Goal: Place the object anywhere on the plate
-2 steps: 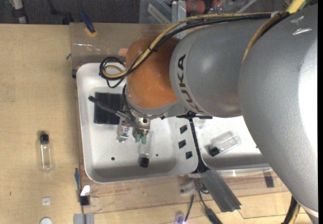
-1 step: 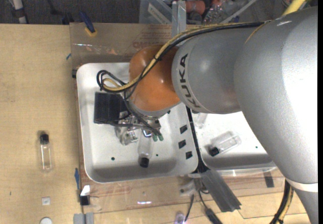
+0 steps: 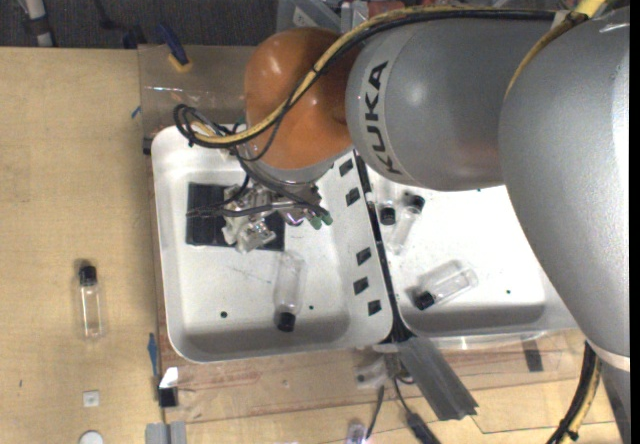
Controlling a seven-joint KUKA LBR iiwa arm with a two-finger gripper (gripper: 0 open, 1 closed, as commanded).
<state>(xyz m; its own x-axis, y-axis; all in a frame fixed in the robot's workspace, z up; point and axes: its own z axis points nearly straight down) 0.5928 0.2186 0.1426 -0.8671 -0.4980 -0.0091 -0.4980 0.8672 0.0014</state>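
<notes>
While clear and cylindrical, black-capped vial [image 3: 288,290]

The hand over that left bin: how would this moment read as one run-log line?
hand: low over left bin | vial: lying in left bin, apart from hand | second vial: right bin | plate: not identifiable

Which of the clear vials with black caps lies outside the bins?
The vial on the wooden bench, left of the left bin. The others lie in the bins: one in the left, one in the right.
</notes>
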